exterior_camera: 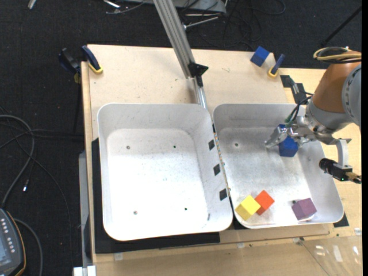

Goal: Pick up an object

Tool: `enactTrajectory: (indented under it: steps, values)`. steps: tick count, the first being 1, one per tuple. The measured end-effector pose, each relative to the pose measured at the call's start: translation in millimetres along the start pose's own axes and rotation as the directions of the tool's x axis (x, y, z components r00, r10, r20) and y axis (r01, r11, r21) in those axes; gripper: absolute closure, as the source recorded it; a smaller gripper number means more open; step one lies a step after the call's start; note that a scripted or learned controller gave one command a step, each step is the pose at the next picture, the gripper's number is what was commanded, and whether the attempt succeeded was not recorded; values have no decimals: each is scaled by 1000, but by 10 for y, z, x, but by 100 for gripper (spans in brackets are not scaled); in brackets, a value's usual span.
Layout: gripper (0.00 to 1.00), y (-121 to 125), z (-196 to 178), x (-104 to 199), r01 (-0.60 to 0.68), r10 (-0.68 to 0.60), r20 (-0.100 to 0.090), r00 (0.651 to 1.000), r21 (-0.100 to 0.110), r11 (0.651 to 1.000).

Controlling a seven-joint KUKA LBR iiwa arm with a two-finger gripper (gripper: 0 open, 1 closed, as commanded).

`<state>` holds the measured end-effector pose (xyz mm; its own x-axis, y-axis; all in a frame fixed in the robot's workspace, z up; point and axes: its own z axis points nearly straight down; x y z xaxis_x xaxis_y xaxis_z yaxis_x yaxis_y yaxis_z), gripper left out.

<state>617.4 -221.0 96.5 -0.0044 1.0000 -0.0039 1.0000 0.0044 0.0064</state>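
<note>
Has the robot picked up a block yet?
Not clearly. The end effector has reached the blue block in the right bin; whether it grips it is unclear. The block still looks low in the bin, so lifting is left. Yellow, orange and purple blocks lie untouched.

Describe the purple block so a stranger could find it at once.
Look in the right-hand white bin, along its near edge. The purple cube sits alone in the corner on the arm's side, apart from the touching yellow cube and orange cube.
</note>
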Motion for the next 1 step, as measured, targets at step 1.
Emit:
enactTrajectory:
  steps: [1]
  values:
    - [100,-18,-98,-8,0,0,1,1000,2,1000]
